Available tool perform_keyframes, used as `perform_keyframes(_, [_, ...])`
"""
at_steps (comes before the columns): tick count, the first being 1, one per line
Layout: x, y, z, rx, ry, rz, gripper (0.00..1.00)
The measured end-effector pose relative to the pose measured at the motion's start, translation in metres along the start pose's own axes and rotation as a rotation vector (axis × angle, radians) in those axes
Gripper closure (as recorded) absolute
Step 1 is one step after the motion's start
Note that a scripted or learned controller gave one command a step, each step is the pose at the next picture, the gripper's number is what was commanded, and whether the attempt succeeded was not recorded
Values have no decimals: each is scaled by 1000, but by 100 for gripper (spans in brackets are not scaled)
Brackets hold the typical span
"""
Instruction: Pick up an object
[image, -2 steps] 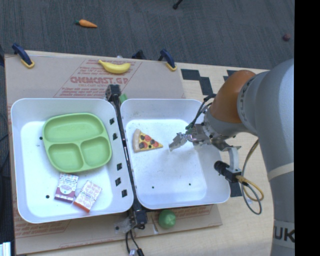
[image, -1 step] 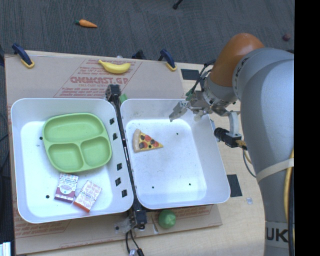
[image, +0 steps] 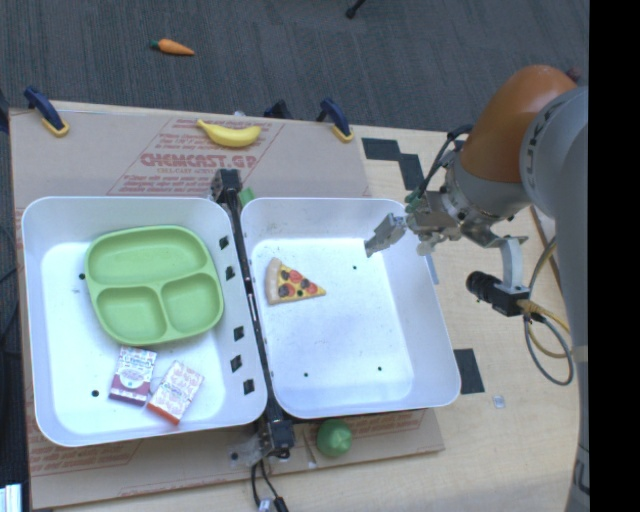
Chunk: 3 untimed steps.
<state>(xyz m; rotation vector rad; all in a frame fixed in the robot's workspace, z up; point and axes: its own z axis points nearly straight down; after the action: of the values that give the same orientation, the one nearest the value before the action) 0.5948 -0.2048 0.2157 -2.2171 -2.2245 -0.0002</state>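
The arm reaches in from the right, and its gripper (image: 385, 236) hangs over the far right corner of the right bin (image: 425, 340), close to that bin's rim. A grey finger (image: 383, 237) points down and to the left, but the slanted view does not settle whether the jaws stand open or closed, and nothing can be seen between them.

The one thing lying in the right bin is a toy pizza slice (image: 291, 283), flat on the floor near the bin's left wall, just beside the divider (image: 245, 300) between the two bins. It sits apart from the gripper, to its left and a little nearer. The left bin (image: 40, 330) holds a green divided plate (image: 153, 283) and two small packets (image: 156, 385) near its front. A toy banana (image: 230, 131) rests on the cardboard beyond the bins, and a green ball (image: 335, 437) lies on the bench at the near edge.

The step in hand looks like the approach, with no pick made yet. If the slice is the target, the next move calls for travel leftward across the bin, then a descent with jaws spread wide enough for a thin, flat piece. The nearby wall leaves little room on that side.
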Motion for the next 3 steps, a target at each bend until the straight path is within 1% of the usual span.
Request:
perform_keyframes(1, [-6, -25, 124, 0, -2, -3, 0])
perform_keyframes(2, [-6, 49, 104, -1, 0, -1, 0])
perform_keyframes(3, [105, -8, 17, 0, 0, -5, 0])
